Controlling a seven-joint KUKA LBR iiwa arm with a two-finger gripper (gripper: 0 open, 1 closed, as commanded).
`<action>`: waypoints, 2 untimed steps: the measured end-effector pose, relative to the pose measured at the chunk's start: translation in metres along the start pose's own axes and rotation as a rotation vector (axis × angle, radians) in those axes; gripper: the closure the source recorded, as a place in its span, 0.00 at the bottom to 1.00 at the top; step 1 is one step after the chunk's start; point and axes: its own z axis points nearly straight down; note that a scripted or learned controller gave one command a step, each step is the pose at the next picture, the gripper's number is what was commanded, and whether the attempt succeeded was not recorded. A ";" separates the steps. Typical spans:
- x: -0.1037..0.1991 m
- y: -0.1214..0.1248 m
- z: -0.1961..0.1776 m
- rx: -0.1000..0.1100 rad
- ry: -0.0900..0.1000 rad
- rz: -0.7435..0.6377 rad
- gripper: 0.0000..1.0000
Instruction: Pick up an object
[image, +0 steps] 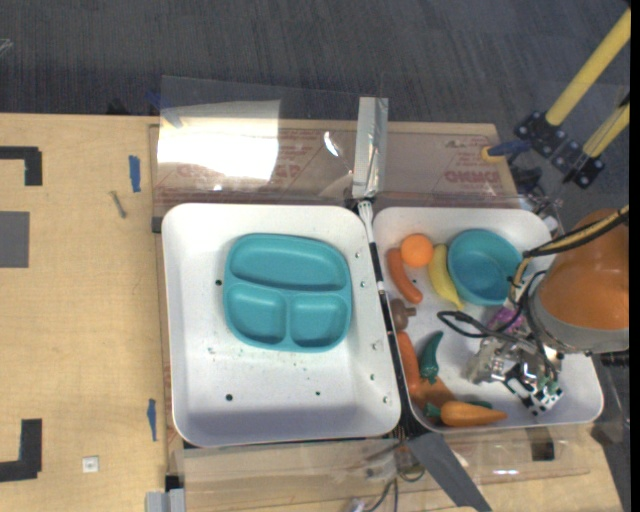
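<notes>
My gripper (505, 365) is low in the right bin (575, 405), near its middle front, under the orange band of the arm. Close to its left lies a dark green pepper (430, 356). An orange carrot (470, 411) lies in front of it along the bin's front wall. A second carrot (405, 277), an orange ball (417, 250), a yellow banana (443, 283) and a teal bowl (483, 265) sit at the back of the bin. Something purple (503, 318) shows just behind the gripper, beside the arm.
The left bin (190, 330) holds a teal divided plate (288, 291). A long orange-red piece (407, 362) lies against the right bin's left wall. Clear plastic sheets stand behind both bins. The arm's body (590, 290) covers the right bin's far right side.
</notes>
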 end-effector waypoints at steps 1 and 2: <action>-0.090 0.006 -0.214 0.000 -0.001 0.130 1.00; -0.131 0.036 -0.123 0.003 0.019 0.156 1.00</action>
